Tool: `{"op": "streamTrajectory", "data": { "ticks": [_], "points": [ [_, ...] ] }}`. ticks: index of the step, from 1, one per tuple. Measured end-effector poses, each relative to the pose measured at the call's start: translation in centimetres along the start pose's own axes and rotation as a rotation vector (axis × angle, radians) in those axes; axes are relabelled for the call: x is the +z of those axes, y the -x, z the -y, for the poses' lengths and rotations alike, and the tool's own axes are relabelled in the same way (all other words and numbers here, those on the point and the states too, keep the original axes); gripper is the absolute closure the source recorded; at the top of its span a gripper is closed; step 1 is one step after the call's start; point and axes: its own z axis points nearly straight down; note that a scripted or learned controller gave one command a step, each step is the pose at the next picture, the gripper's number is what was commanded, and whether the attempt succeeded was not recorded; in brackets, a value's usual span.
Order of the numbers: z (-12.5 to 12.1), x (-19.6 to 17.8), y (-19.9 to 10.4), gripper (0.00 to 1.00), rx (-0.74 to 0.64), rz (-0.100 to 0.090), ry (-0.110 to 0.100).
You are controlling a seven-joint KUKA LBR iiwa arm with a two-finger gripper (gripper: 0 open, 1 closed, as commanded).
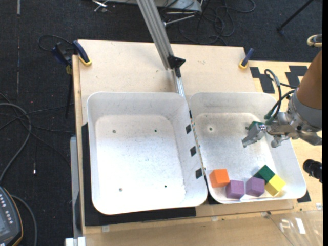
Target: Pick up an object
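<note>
Gripper (262,136) hangs open and holds nothing, above the orange cube (220,177). Cube looks light, rigid; pinch flat opposite sides.

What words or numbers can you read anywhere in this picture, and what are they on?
None can be read.
The black marks down the right wall of the left bin are plain patches, not letters.
The black-and-pale pattern on the bench beyond the right bin is blocky shapes, no text.
The blocks, like the orange block, have bare faces.
The gripper carries no legible label.
</note>
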Motion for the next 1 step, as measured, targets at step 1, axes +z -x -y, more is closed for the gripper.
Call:
{"op": "streamTrajectory", "data": {
  "ticks": [1],
  "points": [
    [-3.32, 7.08, 4.89, 0.00, 0.004, 0.001, -0.006]
  ]
}}
